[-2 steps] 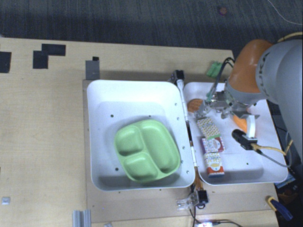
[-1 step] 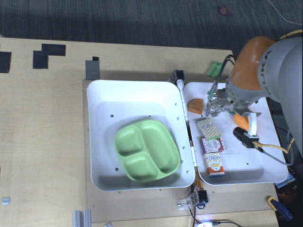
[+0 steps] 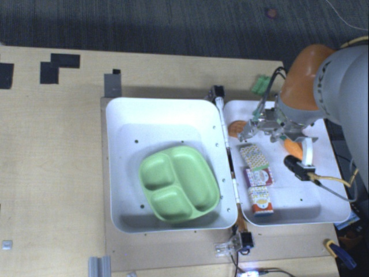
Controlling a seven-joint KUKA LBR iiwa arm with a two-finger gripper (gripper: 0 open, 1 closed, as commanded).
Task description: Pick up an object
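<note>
**Desk:** What does the overhead camera show at the bench?

**Photographer:** The grey arm (image 3: 343,77) reaches in from the right. Its gripper (image 3: 266,129) hangs over the far half of the right bin (image 3: 331,209). From this angle it cannot be told whether the claw is spread or pressed together.

**Desk:** Where are the things it could pick up?

**Photographer:** All are in that right bin. Three small cartons lie in a line down the bin's left edge. The patterned carton (image 3: 252,154) is just below the gripper and the middle carton (image 3: 258,176) comes next. The red-and-orange carton (image 3: 261,201) lies closest to the near edge. A brownish-orange round item (image 3: 235,128) sits by the far left corner, just beside the gripper. A bright orange piece (image 3: 294,148) lies on the gripper's other side, toward the bin's right edge.

**Desk:** And the left bin?

**Photographer:** The left bin (image 3: 124,131) carries a green divided plate (image 3: 180,182). The plate rests on the floor of the bin, nearer the near edge than the far one and well apart from the gripper.
</note>
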